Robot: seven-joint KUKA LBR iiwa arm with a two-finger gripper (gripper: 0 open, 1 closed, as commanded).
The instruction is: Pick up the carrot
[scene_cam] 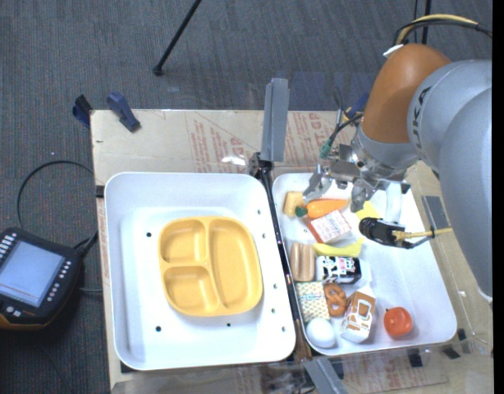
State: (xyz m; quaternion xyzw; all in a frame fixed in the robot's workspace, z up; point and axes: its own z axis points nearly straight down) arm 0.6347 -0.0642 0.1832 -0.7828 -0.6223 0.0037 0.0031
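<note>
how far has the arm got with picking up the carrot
Done: the arm has reached into the right bin, and the gripper sits right above the carrot. In hand: nothing visibly; the carrot lies among the other toy food by the bin's upper left corner. Left: closing on it and lifting it clear.

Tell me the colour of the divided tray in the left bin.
Yellow: the divided tray shows clearly in the camera view.

Bins (121, 220): smooth white plastic, slight gloss. Yellow tray (209, 265): matt plastic. Bench top (194, 138): matt cardboard-like board. Floor (71, 39): rough grey carpet.
</note>
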